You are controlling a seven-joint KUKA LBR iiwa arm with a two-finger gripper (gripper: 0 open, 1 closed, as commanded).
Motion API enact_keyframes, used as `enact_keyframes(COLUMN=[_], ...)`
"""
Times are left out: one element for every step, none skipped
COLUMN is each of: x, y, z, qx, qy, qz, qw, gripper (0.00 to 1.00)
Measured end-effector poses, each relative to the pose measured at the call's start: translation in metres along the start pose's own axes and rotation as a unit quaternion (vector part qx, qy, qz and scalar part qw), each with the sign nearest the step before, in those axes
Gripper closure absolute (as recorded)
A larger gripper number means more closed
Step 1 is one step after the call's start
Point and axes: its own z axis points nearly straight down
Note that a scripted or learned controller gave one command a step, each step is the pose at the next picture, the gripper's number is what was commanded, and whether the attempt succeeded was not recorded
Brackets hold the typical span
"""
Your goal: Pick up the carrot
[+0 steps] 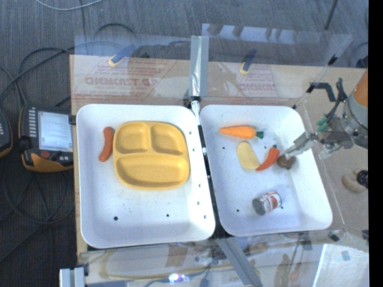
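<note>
Nearby, carrot [239, 132] apart from right bin's rim [251, 108].

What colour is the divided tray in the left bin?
Yellow; the divided tray shows plainly in the camera view.

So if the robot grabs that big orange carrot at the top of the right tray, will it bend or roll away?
Probably it won't bend: the carrot looks like a smooth, solid toy. It may well be slippery, since its skin looks glossy. It lies on its side on the flat floor of the right bin, and it is rounded and tapered, so a nudge could roll it in a curve.
</note>
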Motion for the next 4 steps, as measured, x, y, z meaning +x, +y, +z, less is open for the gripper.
enact_keyframes(x=[0.018, 0.032, 0.057, 0.058], y=[0.070, 0.135, 0.148, 0.152], z=[0.058, 0.182, 0.186, 0.175], qx=[0.001, 0.000, 0.011, 0.002], qy=[-0.001, -0.002, -0.004, -0.006], qz=[0.010, -0.047, -0.244, -0.245], qw=[1.0000, 0.9989, 0.9696, 0.9694], gripper=[0.00, 0.00, 0.00, 1.00])
